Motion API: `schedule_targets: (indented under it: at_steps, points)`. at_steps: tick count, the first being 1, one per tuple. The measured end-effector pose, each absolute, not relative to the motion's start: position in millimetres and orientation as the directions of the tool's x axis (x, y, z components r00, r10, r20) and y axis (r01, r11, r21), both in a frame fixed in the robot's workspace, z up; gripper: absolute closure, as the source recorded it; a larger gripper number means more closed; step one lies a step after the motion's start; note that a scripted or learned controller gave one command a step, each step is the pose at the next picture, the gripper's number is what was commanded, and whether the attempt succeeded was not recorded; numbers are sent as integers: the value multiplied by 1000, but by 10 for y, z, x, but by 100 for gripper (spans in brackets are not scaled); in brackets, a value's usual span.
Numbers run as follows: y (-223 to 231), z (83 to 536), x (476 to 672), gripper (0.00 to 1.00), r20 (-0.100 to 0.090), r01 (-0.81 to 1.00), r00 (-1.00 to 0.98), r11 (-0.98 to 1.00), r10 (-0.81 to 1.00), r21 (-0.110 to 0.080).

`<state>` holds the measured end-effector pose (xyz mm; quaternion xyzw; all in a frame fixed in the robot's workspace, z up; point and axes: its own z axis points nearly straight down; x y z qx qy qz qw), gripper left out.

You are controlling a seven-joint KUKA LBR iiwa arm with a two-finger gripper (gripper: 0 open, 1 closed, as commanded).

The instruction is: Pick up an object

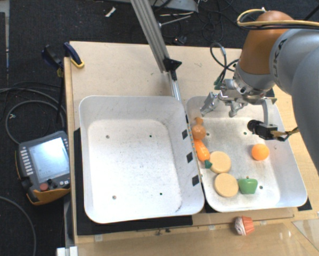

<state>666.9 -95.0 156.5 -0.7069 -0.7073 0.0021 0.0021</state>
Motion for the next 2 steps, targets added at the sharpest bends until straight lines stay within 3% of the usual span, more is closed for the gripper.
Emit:
schedule_targets:
  at_steps: [1,2]
  points:
    - [-1001,936,6675,0,0,1000,1,-1,1000,-6]
    - [-1002,1089,6701,100,-1,1000,1,-1,1000,2]
